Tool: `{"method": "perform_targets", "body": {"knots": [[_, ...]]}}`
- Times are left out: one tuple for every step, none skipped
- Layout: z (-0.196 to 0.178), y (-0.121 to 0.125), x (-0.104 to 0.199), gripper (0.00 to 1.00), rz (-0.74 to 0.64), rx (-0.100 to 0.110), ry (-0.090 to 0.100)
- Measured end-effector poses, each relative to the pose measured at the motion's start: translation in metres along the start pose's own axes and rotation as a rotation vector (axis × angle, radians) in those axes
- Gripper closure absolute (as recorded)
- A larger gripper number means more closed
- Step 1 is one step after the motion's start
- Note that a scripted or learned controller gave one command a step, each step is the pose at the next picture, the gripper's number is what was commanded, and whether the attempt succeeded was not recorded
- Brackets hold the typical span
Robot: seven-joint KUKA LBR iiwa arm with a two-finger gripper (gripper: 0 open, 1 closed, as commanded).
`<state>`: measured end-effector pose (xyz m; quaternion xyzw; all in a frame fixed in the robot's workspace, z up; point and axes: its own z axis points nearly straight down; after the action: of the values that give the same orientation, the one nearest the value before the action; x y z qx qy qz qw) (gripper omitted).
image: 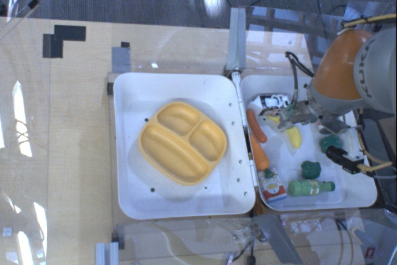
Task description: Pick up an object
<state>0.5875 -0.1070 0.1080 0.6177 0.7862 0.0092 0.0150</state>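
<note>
The grey arm's gripper [290,121] hangs low in the right white bin [363,195], just above a small yellow banana-shaped toy [296,138]; whether it grips anything is unclear.

The arm [366,65] is grey and rounded, with a broad orange band above the wrist. Black cables [296,74] loop just beside the metallic gripper [286,118].

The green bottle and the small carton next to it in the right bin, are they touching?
Apart. The camera view shows a strip of white bin floor between the green bottle and the small carton, near the front wall of the right bin.
</note>
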Motion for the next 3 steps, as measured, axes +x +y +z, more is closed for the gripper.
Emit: {"method": "perform_targets", "body": {"knots": [[-0.080, 0.008, 0.015, 1.00, 0.208, 0.033, 0.007], [-0.080, 0.008, 0.016, 0.00, 0.207, 0.033, 0.007], [-0.166, 0.006, 0.046, 0.00, 0.304, 0.032, 0.005]]}}
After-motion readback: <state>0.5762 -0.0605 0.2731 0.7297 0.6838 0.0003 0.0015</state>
